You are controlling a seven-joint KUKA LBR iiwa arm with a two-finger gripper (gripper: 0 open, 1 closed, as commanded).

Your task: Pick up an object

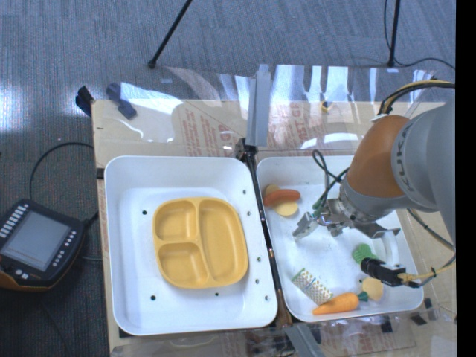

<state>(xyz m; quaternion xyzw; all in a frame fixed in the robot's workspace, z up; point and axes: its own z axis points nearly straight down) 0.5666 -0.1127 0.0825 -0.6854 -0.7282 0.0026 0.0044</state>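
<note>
While hovering over the right bin (297,171), the end effector (314,224) gapes empty

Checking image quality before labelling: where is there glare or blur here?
Camera view: strong glare on the clear panel behind the bins; the carrot and yellow plate look sharp; the gripper is slightly soft against the white bin.

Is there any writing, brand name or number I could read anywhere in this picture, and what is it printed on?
Red print on the cardboard sheet behind the bins: too blurred to read.
Dark letters on the arm's grey shell: too unclear to read.
Screen of the handheld control pad: nothing legible.
Patterned wrapper in the right bin: print too small to read.
</note>
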